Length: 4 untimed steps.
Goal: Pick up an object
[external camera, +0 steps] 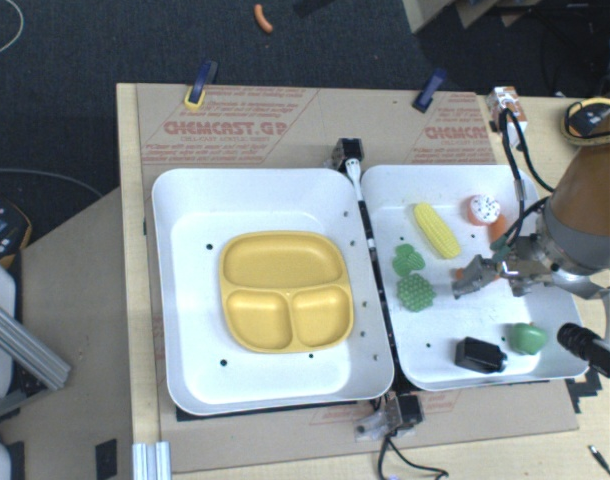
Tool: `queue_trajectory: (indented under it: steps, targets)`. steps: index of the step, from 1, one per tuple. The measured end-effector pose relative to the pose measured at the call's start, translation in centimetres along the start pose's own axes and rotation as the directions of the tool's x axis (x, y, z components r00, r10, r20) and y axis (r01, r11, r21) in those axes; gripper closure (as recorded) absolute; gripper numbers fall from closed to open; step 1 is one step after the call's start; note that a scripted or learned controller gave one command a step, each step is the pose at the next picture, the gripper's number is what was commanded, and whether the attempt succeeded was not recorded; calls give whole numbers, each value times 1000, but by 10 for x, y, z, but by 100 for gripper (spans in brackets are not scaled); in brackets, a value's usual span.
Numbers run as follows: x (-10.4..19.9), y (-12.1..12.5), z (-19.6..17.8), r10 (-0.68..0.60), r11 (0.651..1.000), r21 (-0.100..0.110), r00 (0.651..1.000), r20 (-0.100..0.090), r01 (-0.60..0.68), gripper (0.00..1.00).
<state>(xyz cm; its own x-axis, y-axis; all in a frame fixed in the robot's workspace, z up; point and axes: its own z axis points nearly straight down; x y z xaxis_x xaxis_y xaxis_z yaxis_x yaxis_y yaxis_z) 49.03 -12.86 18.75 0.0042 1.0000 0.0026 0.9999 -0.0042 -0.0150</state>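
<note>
The right bin (437,320) holds a yellow corn cob (436,230), a small green leafy piece (408,259), a round bumpy green piece (416,291), an orange-and-white ball (483,208), a black block (480,355) and a green lump (527,338). My gripper (475,275) hangs low over the middle of this bin, pointing left. It is right of the bumpy green piece and below the corn cob, apart from both. Nothing shows held in it. A bit of orange (498,226) peeks out behind the wrist.
The left bin (175,203) carries a yellow divided plate (285,290). A black divider strip (370,258) runs between the bins. Cables (515,158) trail along the right bin's far right side, and the arm's body (585,218) overhangs that edge.
</note>
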Motion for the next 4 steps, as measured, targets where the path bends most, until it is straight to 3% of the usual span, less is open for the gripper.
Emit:
queue_trajectory:
  steps: [1, 3, 4]
  targets:
    - [0, 3, -7, -4, 1000, -14, 1000, 2, 4, 0]
    - [3, 4, 106, -3, 1000, -10, 1000, 0, 3, 0]
    - [3, 4, 93, -2, 1000, -16, 1000, 3, 2, 100]
